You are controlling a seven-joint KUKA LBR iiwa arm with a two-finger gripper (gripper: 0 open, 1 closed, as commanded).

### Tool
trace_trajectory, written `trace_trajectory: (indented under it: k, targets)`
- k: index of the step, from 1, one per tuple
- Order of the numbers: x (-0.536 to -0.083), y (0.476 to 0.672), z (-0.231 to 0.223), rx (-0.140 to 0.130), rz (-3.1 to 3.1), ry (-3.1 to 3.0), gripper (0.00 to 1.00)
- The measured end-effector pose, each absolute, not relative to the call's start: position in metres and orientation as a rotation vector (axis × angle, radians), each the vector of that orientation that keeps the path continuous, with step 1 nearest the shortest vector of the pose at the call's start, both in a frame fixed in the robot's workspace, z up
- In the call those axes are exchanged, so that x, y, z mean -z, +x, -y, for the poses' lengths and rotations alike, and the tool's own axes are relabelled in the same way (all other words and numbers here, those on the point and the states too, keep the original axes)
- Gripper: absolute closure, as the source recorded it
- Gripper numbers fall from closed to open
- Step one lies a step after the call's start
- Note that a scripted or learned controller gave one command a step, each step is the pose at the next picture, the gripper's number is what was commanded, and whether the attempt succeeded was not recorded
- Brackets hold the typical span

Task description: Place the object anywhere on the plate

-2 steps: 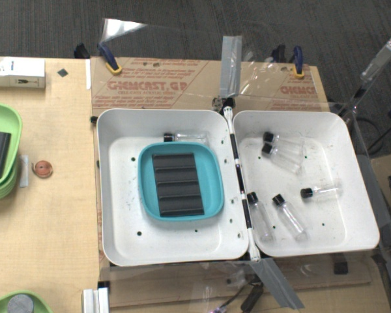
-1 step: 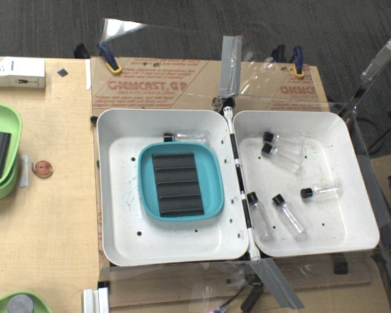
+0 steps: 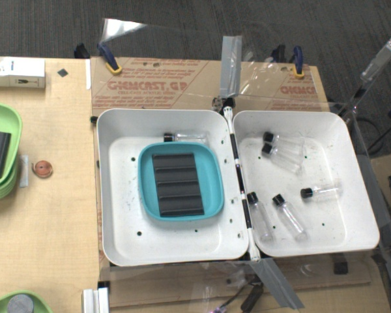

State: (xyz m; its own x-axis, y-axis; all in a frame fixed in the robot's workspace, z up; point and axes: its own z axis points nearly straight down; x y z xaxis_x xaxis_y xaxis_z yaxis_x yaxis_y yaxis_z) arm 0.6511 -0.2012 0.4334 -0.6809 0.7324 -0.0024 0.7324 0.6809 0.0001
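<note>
Presently, the teal plate (image 3: 181, 181) sits in the left bin (image 3: 117, 194); capped vials (image 3: 283, 155) lie loose in the right bin (image 3: 352, 175). Claw state cannot be told. Judged step: picking a vial, none yet grasped.

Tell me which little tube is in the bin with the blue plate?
The tube lying along the back edge of the left bin, just behind the blue plate. All the other tubes lie in the right bin.

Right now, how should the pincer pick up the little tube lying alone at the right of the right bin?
Grip the tube across its clear middle, coming straight down. It lies flat, pointing left-right, black cap at its left end, so probably set the fingers on its near and far sides. Nothing crowds it.
</note>
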Motion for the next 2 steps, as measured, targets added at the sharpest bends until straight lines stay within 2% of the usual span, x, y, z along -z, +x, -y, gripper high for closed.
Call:
trace_trajectory:
  k: [2]
  targets:
    - [-0.4334,0.6511,0.2012,0.001,-2.878,1.254,0.0]
